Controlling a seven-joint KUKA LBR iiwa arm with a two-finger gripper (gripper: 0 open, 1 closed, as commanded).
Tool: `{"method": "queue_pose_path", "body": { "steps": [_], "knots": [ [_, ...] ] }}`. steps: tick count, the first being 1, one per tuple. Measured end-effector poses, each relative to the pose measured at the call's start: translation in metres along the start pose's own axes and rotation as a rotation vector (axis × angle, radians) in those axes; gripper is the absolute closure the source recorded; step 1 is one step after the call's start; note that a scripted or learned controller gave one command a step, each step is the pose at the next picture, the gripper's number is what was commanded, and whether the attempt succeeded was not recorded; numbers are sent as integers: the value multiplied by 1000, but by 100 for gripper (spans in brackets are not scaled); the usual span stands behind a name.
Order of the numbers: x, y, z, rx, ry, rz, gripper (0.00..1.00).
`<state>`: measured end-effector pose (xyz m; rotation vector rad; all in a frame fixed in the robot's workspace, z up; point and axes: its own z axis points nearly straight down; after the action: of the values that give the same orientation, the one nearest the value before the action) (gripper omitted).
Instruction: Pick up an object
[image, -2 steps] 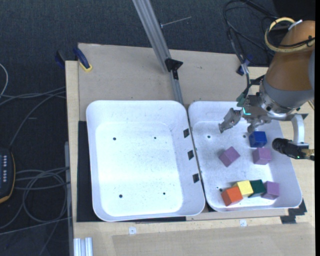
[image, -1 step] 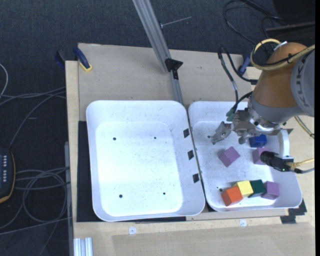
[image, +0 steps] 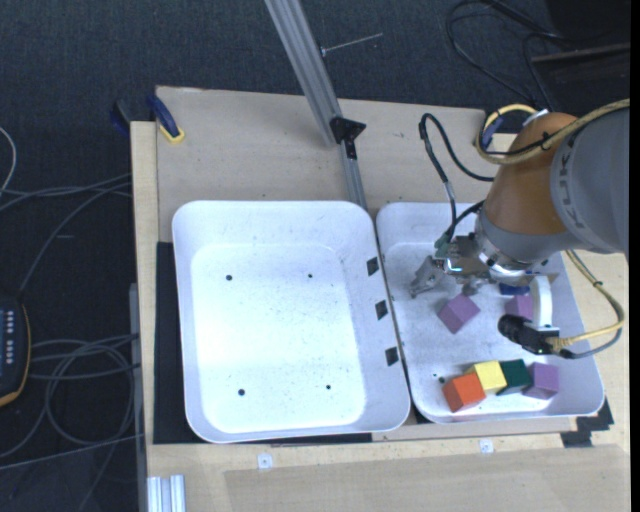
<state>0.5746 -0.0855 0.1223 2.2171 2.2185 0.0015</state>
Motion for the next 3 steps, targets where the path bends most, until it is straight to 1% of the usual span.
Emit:
{"method": "queue_pose_path", "body": {
  "steps": [1,2,3],
  "knots": [
    [-6,8,13,-24,-10,2,0],
    [1,1,11,1,4,0,100],
    [0,14,-42,-3,2,-1,100]
  ]
}}
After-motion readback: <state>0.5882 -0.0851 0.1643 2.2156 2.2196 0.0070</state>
